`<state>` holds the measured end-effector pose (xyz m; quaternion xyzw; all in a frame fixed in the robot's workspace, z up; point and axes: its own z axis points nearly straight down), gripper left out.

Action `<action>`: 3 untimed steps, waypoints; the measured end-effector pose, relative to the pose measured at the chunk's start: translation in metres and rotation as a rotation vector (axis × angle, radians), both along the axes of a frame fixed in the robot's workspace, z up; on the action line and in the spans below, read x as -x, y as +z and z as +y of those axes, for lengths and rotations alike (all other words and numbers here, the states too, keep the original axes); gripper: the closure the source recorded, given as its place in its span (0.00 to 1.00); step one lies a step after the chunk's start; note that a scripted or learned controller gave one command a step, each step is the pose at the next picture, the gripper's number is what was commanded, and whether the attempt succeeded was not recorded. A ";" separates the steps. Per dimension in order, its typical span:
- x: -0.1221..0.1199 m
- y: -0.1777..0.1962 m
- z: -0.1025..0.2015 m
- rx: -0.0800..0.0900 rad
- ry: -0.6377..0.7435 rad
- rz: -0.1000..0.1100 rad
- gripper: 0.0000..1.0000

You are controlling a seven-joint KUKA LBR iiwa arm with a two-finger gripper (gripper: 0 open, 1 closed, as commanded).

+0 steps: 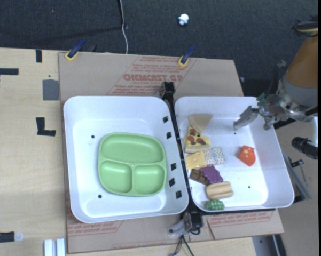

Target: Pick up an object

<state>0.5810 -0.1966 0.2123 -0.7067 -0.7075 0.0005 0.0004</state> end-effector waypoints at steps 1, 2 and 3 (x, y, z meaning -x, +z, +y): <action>-0.021 -0.114 0.078 0.000 -0.001 -0.015 0.00; -0.072 -0.123 0.091 0.004 0.001 -0.014 0.00; -0.088 -0.128 0.081 0.000 0.001 -0.002 0.00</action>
